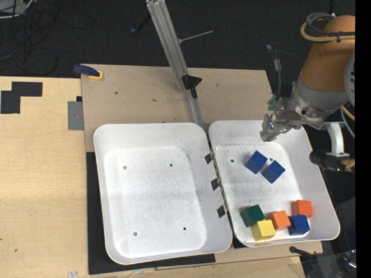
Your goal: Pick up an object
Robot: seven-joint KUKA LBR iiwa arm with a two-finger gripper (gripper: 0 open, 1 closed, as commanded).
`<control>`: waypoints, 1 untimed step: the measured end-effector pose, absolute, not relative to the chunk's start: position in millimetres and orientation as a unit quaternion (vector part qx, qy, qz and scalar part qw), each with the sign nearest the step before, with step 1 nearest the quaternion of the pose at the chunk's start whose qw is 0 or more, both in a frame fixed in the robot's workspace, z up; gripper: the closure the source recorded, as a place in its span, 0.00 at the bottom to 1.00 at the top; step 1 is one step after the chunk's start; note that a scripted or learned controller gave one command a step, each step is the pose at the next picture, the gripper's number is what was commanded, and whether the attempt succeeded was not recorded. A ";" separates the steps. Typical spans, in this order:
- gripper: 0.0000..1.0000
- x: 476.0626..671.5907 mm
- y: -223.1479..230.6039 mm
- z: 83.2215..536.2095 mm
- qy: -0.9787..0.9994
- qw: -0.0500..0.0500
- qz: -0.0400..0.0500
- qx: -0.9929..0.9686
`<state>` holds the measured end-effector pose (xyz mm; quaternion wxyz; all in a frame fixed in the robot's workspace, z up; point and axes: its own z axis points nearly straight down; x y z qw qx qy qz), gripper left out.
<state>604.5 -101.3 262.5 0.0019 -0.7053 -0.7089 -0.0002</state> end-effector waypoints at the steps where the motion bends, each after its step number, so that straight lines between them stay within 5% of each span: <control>1: 1.00 619.8 -46.9 253.1 -0.709 0.002 0.000 -0.705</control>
